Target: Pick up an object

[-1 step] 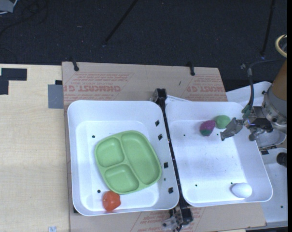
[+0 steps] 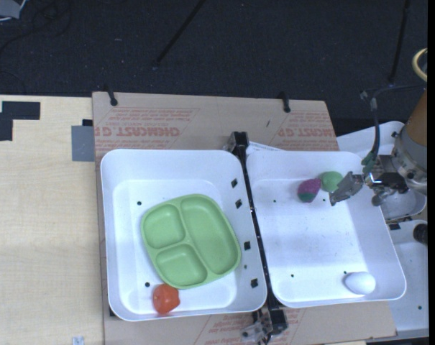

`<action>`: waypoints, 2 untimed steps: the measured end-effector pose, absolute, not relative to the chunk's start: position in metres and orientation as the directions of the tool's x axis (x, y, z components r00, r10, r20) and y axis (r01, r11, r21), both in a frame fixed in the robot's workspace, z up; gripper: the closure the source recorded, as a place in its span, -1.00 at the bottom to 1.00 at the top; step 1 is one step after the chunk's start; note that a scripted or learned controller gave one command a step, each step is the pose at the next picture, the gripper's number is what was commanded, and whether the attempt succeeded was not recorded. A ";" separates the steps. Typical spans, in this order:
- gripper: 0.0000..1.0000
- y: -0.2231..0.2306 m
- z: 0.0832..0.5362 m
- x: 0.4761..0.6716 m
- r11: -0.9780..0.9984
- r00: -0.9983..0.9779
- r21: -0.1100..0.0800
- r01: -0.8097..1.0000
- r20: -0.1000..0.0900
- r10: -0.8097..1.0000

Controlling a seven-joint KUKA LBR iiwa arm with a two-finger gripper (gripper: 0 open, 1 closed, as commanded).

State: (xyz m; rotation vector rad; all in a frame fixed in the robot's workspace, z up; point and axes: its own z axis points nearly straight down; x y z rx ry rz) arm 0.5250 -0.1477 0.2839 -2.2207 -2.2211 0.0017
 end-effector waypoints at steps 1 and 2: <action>-1.00 -0.140 0.237 0.521 0.001 -0.001 -0.008 1.000 0.002 1.000; -1.00 -0.147 0.189 0.523 0.000 0.000 -0.008 1.000 0.002 1.000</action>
